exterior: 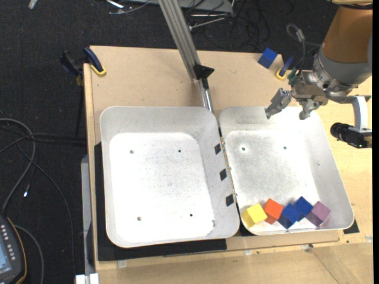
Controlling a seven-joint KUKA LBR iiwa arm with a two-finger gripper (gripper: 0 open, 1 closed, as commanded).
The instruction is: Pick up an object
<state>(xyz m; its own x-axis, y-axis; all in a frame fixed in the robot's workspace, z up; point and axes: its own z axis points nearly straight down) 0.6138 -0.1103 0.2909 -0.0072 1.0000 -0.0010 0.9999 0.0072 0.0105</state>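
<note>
The gripper [291,106] hangs spread wide and empty over the right bin [331,158]'s upper rim, well apart from four blocks [287,212] clustered at lower right.

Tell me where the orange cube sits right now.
The orange cube sits at the near edge of the right bin, between the yellow cube and blue cube.

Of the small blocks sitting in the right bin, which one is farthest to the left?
The yellow block, at the left end of the row along the right bin's near edge; the orange, blue and purple blocks lie to its right.
</note>
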